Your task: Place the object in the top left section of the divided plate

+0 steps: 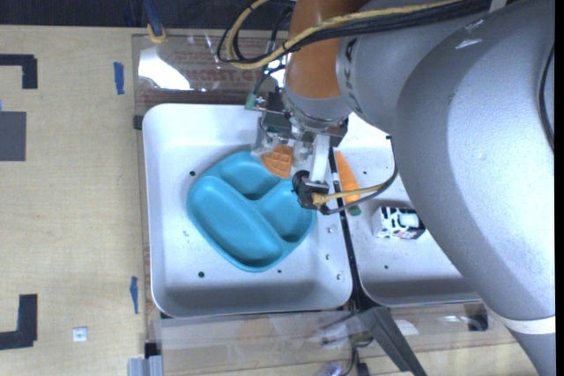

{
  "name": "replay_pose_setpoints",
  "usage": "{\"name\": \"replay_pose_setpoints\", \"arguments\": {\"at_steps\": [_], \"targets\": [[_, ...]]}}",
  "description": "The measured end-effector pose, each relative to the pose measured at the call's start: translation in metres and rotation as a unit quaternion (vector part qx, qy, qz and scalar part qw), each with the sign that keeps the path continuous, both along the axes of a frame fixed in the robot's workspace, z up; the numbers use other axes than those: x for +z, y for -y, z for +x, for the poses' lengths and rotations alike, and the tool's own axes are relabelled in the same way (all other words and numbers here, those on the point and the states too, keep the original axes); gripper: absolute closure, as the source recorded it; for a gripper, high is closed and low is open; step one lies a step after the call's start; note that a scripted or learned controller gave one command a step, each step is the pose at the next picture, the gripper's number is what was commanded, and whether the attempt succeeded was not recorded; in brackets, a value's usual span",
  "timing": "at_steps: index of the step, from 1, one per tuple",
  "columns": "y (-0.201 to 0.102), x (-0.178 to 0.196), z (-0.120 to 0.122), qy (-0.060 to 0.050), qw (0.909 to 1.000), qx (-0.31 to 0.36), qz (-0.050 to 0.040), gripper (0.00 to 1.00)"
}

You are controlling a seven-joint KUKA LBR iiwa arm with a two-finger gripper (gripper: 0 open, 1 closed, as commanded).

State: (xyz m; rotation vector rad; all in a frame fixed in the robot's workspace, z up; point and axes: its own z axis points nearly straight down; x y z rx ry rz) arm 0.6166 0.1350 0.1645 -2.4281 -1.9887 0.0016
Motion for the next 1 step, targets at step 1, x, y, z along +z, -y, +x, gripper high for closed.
{"name": "replay_pose_setpoints", "arguments": {"at_steps": [1], "targets": [[0.0015,-0.0006,0.0001,0.0,1.0,-0.001,-0.0005,0.0]]}}
